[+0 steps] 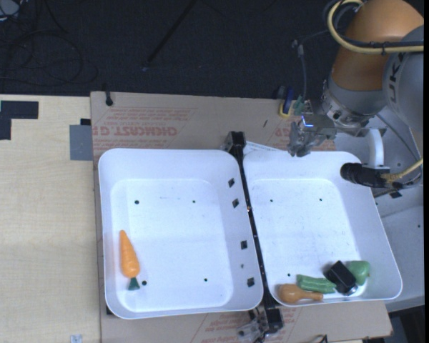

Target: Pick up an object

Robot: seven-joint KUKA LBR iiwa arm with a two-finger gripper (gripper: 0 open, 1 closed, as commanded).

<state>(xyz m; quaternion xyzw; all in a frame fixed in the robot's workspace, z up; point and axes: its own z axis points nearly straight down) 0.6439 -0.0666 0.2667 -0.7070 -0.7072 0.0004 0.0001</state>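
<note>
Pincer [298,148] hangs over the right bin's [386,245] far rim; whether wide or narrow, I cannot tell. Well below it lie 4 toys: green bean [314,284], black block [341,276], green piece [359,269], tan pear [297,294]. Far lower-left, an orange carrot [129,255] occupies the left bin [171,164].

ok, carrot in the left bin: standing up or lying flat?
Lying flat. The toy carrot rests lengthwise on the left bin floor near its left wall, green stem end toward the near edge.

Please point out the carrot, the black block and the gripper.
carrot [129,254]: camera view, middle of its orange body.
black block [341,276]: camera view, its top face.
gripper [298,148]: camera view, between its fingertips.
</note>
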